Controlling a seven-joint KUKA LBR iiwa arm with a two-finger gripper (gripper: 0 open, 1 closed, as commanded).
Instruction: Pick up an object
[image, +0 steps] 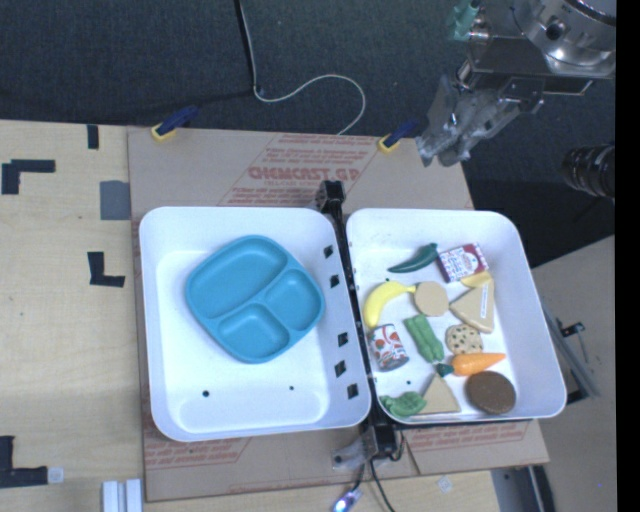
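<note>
The grey two-finger gripper (447, 140) hangs at the frame's one o'clock, above the bench beyond the far rim of the right-hand shallow white bin (520, 250). Nothing lies between its fingers. Motion blur and the viewing angle obscure the tips; whether they stand wide or narrow cannot be told.

From the gripper, at six o'clock, the right bin holds a crowded set of small toy food items. Nearest the gripper lie a dark green plastic pepper (414, 259) and a small red-and-white carton (461, 262). Further toward six o'clock sit a curved yellow plastic banana (384, 298), a round tan cookie (431, 298), a green pea pod (424, 338), an orange plastic carrot (474, 364) and a brown round disc (491, 392).

At eight o'clock from the gripper, the left-hand white bin (160, 300) carries a blue three-compartment plastic tray (254, 297).

Assessment: the banana is the likeliest candidate for pickup. It appears light, rigid and smooth, hence prone to slipping. Its left flank faces open bin floor; the cookie lies just beside its right end. A hold across the narrow mid-body, fingers set across the curve, looks soundest. Pieces touching or nearly so in the centre of the pile risk being dragged along.
</note>
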